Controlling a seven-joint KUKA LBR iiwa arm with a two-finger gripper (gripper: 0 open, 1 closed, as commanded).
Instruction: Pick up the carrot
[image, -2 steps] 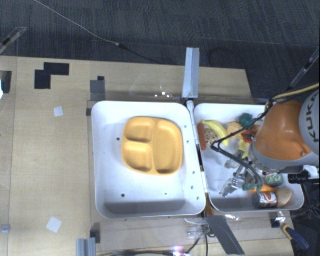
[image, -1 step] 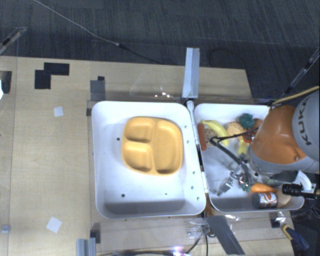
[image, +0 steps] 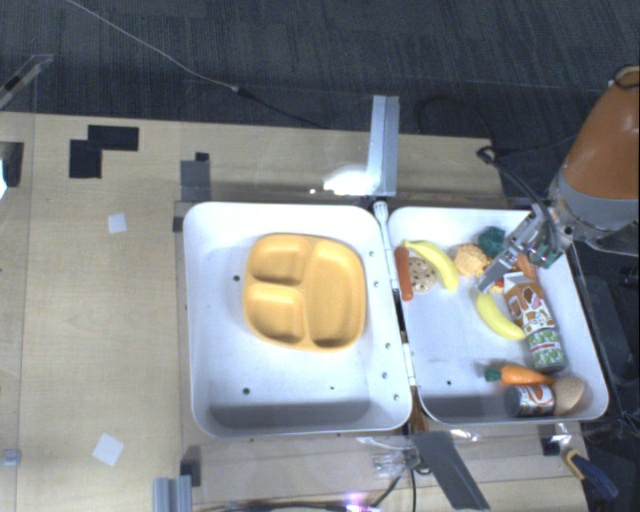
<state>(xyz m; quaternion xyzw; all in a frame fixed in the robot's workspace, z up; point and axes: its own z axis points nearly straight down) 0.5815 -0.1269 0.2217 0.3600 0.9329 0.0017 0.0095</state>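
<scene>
The carrot (image: 522, 376) is a small orange piece with a green top. It lies flat near the front right corner of the right bin (image: 450, 345), pointing right. My gripper (image: 497, 274) hangs over the upper right part of that bin, slanting down to the left from the orange-banded wrist (image: 600, 150). It is above a yellow banana (image: 497, 315) and well behind the carrot, apart from it. Nothing shows as held.
The right bin also holds a second banana (image: 435, 262), a cookie (image: 420, 273), a red sausage (image: 403, 273), a tan ball (image: 470, 260), a teal item (image: 490, 240), a labelled bottle (image: 537, 325), a dark can (image: 530, 400) and a brown lump (image: 568, 393). A yellow divided plate (image: 305, 290) sits in the left bin (image: 215, 330).
</scene>
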